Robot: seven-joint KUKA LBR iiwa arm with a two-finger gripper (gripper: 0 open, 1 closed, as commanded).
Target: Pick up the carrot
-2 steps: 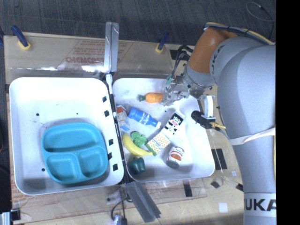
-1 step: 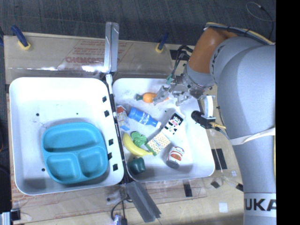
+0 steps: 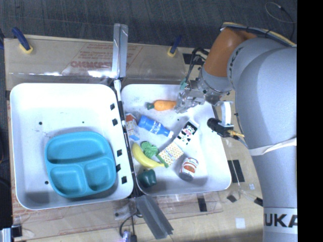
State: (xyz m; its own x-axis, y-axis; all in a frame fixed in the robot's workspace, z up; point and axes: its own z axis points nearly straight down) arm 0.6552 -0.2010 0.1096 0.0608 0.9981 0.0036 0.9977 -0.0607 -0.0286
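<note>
Lying just left of the gripper (image 3: 185,101), the carrot (image 3: 162,105); gripper state unclear.

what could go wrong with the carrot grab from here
1. The gripper sits at the carrot's right tip, not its middle, so a close there may pinch only the end and let it slip or roll.
2. The carrot lies near the right bin's back wall, so a push could shove it against the wall.
3. The blue bottle lies just below it and might get bumped.
</note>
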